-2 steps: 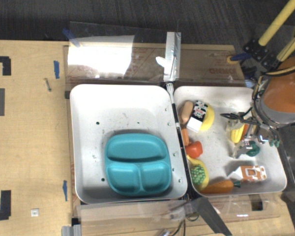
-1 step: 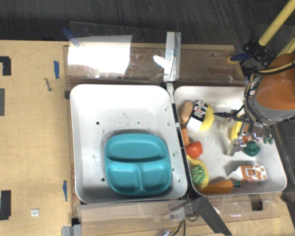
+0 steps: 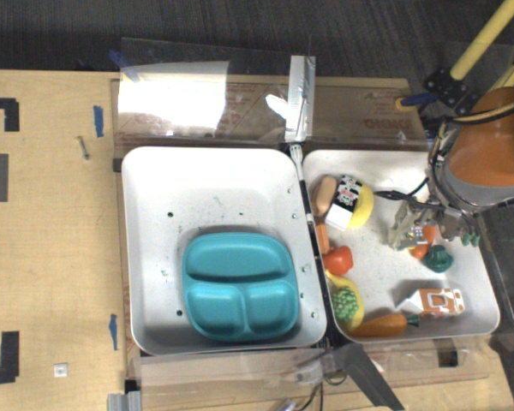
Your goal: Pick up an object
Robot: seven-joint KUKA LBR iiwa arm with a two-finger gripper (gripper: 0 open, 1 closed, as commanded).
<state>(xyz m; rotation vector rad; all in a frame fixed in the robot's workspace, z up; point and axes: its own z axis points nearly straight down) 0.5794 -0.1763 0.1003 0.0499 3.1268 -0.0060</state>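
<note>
With a plastic carrot [image 3: 382, 324] and an orange-and-white toy carton [image 3: 439, 301] nearest, the gripper [image 3: 417, 229] farther back hovers over a small orange-and-teal toy [image 3: 434, 256] in the right bin [image 3: 488, 294], finger state indiscernible; a centred, vertical descent seems best.

Bright overhead light, strong glare on plastic sheet [image 3: 173, 101] top-left, soft shadows, slight overall blur.
</note>
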